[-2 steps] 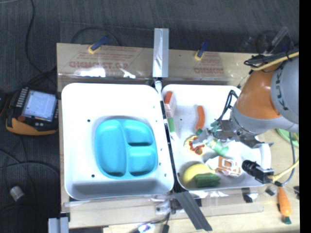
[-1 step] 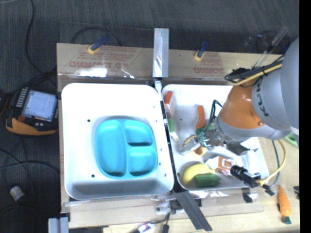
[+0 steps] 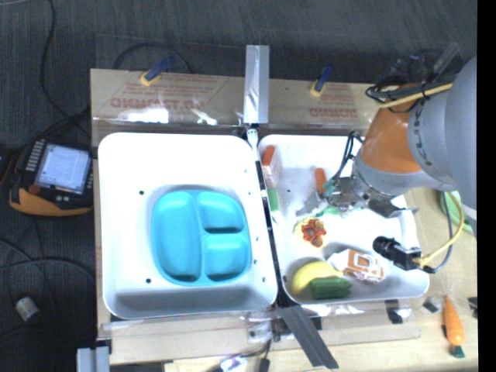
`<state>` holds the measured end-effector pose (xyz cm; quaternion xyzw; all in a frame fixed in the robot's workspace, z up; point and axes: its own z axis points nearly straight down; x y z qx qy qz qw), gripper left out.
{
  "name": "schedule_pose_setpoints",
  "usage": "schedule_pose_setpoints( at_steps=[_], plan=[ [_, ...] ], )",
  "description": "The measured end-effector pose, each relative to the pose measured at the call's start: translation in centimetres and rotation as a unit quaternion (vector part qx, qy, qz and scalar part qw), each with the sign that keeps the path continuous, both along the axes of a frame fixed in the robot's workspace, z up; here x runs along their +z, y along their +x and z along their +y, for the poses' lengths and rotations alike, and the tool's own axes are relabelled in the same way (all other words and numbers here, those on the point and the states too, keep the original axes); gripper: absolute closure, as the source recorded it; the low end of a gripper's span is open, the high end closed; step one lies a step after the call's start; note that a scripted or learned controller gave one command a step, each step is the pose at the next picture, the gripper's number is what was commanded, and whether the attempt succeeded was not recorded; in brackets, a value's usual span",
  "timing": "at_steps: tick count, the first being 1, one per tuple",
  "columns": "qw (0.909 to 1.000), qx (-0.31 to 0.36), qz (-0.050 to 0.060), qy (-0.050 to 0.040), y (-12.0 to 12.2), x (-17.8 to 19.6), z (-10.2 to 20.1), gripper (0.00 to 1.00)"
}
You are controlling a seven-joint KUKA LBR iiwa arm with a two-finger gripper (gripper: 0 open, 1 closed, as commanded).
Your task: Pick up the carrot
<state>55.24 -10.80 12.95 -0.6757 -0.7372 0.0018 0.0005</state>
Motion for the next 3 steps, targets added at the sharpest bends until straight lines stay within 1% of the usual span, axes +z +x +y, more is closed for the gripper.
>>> schedule_pose_setpoints(
  at_steps=[1, 2, 3],
  plan=[
    [0.9999, -0.012, 0.0, -0.0004, 4.0, 0.6, -3.8, 0.0],
    [0.9998, 0.02, -0.001, -0.0006, 9.8, 1.6, -7.7, 0.0],
    [0.9999, 0.011, -0.001, 0.0004, 7.8, 5.4, 2.3, 0.0]
  ],
)
